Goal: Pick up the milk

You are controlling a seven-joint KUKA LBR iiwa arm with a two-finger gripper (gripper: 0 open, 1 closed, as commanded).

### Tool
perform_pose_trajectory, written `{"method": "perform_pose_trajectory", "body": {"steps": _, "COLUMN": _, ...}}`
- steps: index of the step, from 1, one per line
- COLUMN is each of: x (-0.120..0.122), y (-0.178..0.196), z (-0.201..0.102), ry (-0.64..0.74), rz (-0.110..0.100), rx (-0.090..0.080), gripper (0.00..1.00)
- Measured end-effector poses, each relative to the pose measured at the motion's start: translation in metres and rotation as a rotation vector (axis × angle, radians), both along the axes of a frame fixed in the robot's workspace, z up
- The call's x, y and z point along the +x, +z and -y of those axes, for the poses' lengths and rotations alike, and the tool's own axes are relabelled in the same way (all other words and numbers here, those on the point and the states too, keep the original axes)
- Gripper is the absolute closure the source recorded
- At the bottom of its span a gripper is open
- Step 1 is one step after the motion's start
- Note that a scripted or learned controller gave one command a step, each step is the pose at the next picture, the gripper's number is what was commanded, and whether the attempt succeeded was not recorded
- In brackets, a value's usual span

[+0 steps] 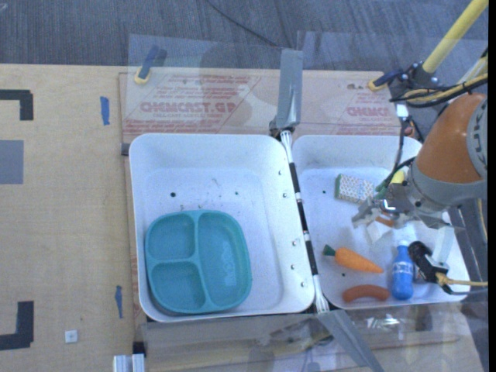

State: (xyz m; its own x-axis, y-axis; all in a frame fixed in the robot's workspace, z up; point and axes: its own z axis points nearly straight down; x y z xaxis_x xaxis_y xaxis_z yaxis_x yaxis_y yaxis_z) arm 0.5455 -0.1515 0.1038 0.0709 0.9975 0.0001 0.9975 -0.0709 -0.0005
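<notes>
A: What's on the worktop (pixel 62 231)?

B: Two white bins side by side. The left bin (pixel 209 142) holds a teal plate (pixel 198 262) with three sections, toward its 7 o'clock corner. The arm (pixel 457 142) reaches over the right bin (pixel 325 161) from 3 o'clock.

A: And the milk (pixel 401 273)?

B: I take it to be the small blue bottle with a pale cap, near the right bin's 5 o'clock corner. Its long axis runs 12 to 6, cap toward 12.

A: The hand (pixel 380 208)?

B: Mid-bin, at 11 o'clock from the milk and apart from it. Released or clenched, I cannot tell.

A: Anything close by?

B: A carrot (pixel 356 260) at the milk's 9 o'clock, and a sausage (pixel 366 293) at its 8 o'clock.
</notes>
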Motion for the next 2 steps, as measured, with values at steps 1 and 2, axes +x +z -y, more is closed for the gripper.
{"method": "perform_pose_trajectory", "body": {"steps": 1, "x": -0.005, "y": 0.022, "z": -0.002, "ry": -0.028, "rz": 0.002, "rx": -0.001, "gripper": 0.00}}
{"method": "perform_pose_trajectory", "body": {"steps": 2, "x": 0.037, "y": -0.015, "z": 0.044, "ry": -0.243, "rz": 0.007, "rx": 0.013, "gripper": 0.00}}
